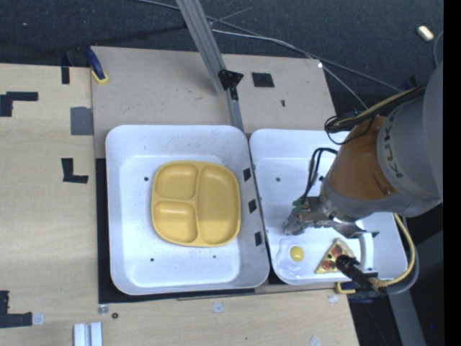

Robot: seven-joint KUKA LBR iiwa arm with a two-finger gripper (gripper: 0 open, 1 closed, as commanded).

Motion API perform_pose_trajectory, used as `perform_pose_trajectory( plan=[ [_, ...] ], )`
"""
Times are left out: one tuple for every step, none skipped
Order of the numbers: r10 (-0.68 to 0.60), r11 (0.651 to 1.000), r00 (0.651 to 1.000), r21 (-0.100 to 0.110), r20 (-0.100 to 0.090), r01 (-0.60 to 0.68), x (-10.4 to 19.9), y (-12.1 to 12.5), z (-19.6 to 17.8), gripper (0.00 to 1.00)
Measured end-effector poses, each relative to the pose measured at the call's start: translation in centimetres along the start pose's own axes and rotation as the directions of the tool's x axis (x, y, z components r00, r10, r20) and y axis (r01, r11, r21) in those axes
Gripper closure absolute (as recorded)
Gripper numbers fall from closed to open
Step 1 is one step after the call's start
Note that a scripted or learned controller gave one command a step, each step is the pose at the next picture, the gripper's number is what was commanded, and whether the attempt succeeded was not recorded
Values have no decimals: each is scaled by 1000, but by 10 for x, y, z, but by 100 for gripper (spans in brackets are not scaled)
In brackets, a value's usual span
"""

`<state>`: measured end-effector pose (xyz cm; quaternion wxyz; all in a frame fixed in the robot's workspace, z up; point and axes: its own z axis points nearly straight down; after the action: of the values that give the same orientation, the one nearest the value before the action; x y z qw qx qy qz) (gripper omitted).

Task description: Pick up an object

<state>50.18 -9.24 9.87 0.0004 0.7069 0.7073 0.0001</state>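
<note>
**Gripper low in the right bin, two small targets just below**

Hangs low over the right bin (pixel 268 166) — gripper (pixel 301 218) down near the floor of it, grey arm (pixel 389 164) bulking in from the right. Finger state: cannot tell; too dark and too small against the white to read.

Lying at the near end of that bin: a fried-egg piece (pixel 296 253), white with a yellow yolk, and a pizza-slice piece (pixel 333 258) just beside it to the right. Nothing seen between the gripper's tips.

Key relation — egg sits just toward the near rim from the gripper, almost straight below it in the frame and close. Pizza slice lies further to the right and partly under the wrist hardware, long axis slanting up-right from crust to tip. Egg roughly round, so no preferred closing direction; likely the easier pick, needing a short shift toward the near rim.

Left bin (pixel 122 193) carries a yellow divided plate (pixel 196 202), well apart from the gripper.
</note>
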Motion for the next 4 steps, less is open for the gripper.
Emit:
perform_pose_trajectory(
  plan=[
    [1, 1000, 1000, -1, 0, -1, -10, 1, -49, 100],
    [1, 1000, 1000, -1, 0, -1, -18, -4, -98, 100],
    [0, 1000, 1000, -3, 1, 0, -25, 1, -143, 100],
    [-6, 1000, 1000, 1, -2, 6, 30, 1, -149, 100]
  ],
)
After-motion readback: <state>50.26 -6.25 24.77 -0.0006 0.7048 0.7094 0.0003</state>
